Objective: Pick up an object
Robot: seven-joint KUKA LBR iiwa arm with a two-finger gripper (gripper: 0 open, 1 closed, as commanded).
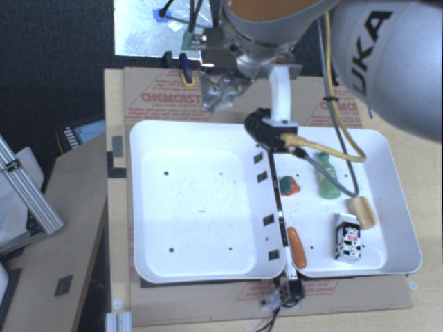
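Camera view: smooth green bottle point(328, 180), upright-lying.

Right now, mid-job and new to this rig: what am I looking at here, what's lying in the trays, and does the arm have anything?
This is one camera fixed above the bench, looking down at a slant. The big grey and orange shape at the top is the robot arm, reaching in from the right. Its gripper hangs over the cardboard just behind the left bin, with nothing visible between its fingers; whether they are open or shut is too blurred to tell.

Two shallow white bins sit side by side. In the right bin lie a green bottle, a small strawberry-like toy, a tan bread-like piece, an orange carrot-like stick and a small cow-print carton. Nothing is picked up yet.
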